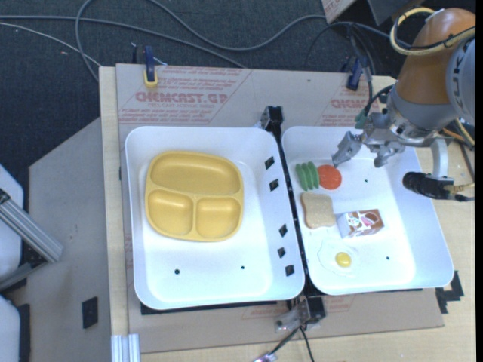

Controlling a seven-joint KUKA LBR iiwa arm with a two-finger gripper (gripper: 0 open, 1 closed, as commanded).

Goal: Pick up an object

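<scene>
A: Where is the gripper (367, 149)?

B: In the upper right of the frame, over the top part of the right bin (423, 232). Its two fingers are spread apart with nothing between them. One fingertip points down-left toward the tomato (330, 177); the other sits to its right.

A: And the arm (434, 66)?

B: It comes in from the right edge, the orange band at the upper right corner.

A: What lies in the right bin?

B: A tomato just below and left of the gripper, not touching it. Green beans (306, 175) lie just beside the tomato on its left. Below them is a slice of toast (318, 210), then a small packet (361, 222) to its right, and a fried egg (341, 259) lower down, toward the bin's bottom.

A: And the left bin (143, 225)?

B: It holds a yellow tray (195, 195) with three compartments, lying flat in the bin's upper-left part.

A: Anything around the bins?

B: They sit on a board (189, 89) with red print, with a blue clamp (150, 65) at its top left edge.
</scene>
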